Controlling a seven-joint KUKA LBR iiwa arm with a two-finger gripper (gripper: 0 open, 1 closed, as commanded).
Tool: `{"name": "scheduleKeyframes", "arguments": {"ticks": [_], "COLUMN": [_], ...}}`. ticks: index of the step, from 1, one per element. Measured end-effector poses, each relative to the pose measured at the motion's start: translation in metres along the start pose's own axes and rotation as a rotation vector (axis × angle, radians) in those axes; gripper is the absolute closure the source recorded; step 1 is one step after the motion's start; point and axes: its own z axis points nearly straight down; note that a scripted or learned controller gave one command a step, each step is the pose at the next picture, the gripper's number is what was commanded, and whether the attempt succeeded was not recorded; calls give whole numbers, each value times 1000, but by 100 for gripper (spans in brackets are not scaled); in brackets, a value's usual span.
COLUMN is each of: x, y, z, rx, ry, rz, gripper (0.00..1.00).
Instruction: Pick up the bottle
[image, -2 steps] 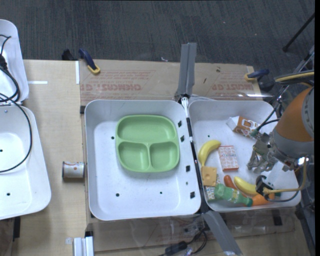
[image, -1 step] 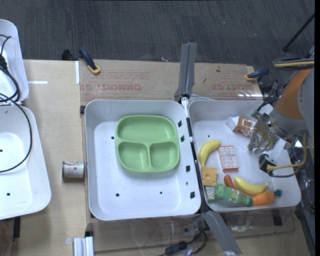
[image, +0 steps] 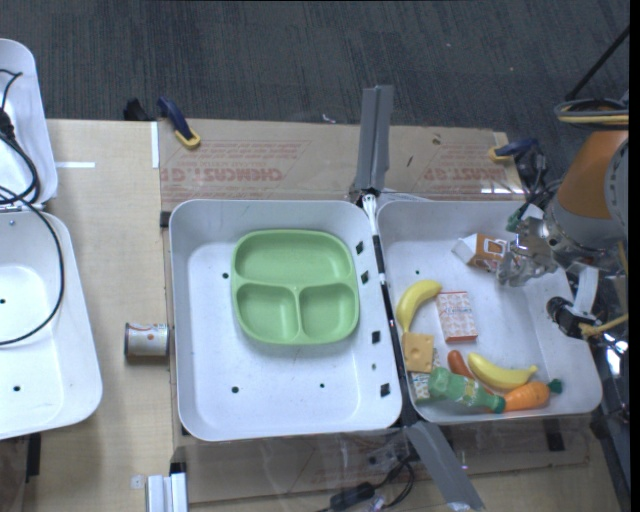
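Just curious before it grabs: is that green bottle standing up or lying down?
Lying down. The green bottle rests on its side near the front of the right bin, lengthwise beside the carrot.

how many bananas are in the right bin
2. One banana lies near the bin's left wall; the other banana lies near the front, above the bottle.

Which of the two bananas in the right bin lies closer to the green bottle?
The lower banana, which lies against the carrot just above the green bottle. The other banana is higher, near the divider between the bins.
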Motion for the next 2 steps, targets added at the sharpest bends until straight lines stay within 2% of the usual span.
{"name": "scheduleKeyframes", "arguments": {"ticks": [1,2], "x": [-1,-40], "y": [-22,-86], "z": [-1,1], "rx": [-2,1], "ry": [1,2], "rz": [-469,-214], "gripper": [100,100]}}
